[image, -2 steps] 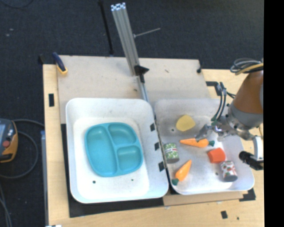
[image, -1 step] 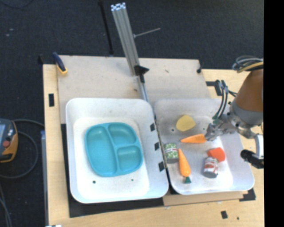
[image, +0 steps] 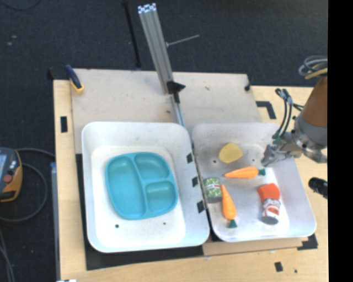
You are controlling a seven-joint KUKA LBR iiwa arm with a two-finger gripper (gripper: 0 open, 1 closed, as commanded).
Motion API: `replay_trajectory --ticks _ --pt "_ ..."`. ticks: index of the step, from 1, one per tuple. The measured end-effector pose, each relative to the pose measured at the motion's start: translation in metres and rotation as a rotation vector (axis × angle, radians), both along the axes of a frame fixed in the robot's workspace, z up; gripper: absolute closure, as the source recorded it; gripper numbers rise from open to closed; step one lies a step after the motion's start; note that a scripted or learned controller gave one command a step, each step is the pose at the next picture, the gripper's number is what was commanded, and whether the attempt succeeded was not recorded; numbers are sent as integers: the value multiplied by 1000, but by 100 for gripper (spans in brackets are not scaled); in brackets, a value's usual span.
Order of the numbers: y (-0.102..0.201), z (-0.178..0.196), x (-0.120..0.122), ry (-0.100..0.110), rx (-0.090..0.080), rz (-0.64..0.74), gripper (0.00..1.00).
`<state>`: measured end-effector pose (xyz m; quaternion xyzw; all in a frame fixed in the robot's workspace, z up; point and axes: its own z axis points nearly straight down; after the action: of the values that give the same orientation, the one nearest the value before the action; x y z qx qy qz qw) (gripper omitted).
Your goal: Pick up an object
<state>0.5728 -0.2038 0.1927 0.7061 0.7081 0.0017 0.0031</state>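
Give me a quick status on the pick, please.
Gripper low over right bin, nothing seen held. Nearest: carrot, lying flat beside it. Yellow piece close by.

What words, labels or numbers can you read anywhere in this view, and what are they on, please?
None is readable.
Can with red top: label too blurred to read.
Small green packet: print too small to read.
Checkered marker on the metal post: a pattern, no text.

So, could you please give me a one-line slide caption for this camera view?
Gripper poised over the right bin by a carrot; blue tray in the left bin.
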Motion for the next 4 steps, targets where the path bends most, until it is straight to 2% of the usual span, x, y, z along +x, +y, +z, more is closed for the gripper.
replay_trajectory --ticks 2,3,4 --pt "0 93 5 0 0 2 100" --pt "45 79 19 6 1 3 100" --pt "90 81 37 4 2 4 100"
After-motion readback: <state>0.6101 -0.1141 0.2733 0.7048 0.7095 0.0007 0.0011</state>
